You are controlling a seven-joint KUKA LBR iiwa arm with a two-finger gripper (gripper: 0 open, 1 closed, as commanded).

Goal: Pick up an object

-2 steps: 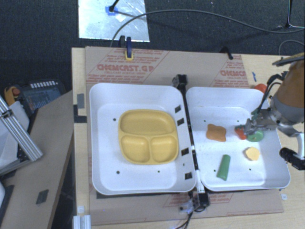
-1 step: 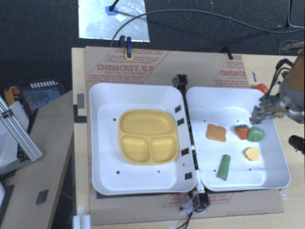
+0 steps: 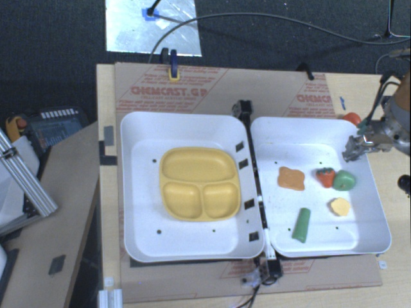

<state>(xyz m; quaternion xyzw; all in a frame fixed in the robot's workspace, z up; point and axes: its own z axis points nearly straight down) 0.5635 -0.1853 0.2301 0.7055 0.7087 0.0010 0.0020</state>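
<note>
My gripper [image 3: 354, 147] hangs over the right bin's [image 3: 372, 236] far edge; whether it is open I cannot tell. Nothing is picked yet: the green-and-red toy [image 3: 336, 178] lies just below, untouched.

Both white bins [image 3: 138, 172] look like smooth, slightly glossy plastic. The yellow tray [image 3: 196, 183] looks like matt plastic. The bench [image 3: 398, 191] is pale, flat wood, with brown printed cardboard [image 3: 212, 88] underneath and a shiny foil sheet [image 3: 154, 21] behind.
</note>
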